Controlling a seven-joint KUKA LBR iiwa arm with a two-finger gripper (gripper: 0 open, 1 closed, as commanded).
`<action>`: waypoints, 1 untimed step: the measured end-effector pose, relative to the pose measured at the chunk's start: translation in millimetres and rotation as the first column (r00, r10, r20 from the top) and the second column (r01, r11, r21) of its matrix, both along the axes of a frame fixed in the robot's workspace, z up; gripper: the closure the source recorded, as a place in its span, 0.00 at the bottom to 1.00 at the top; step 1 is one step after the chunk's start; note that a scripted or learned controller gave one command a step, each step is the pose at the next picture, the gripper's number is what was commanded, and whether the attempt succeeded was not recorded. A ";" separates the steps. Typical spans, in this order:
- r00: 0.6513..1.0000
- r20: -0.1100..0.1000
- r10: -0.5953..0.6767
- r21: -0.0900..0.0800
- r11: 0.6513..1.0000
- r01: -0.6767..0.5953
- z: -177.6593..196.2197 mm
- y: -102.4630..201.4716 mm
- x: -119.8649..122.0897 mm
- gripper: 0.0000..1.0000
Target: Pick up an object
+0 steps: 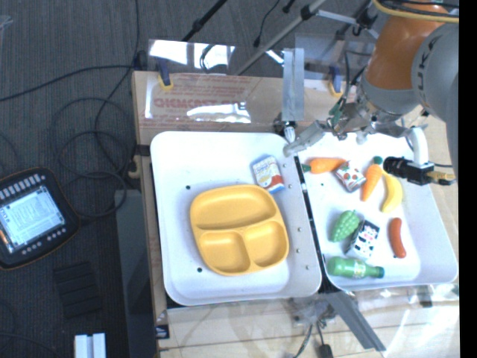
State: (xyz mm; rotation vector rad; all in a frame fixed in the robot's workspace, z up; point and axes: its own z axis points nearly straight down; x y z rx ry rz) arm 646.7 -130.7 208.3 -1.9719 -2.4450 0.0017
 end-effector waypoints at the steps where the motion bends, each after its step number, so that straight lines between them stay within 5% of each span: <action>1: 0.992 -0.001 0.126 0.001 0.992 -0.126 -35.3 -11.6 -79.8 1.00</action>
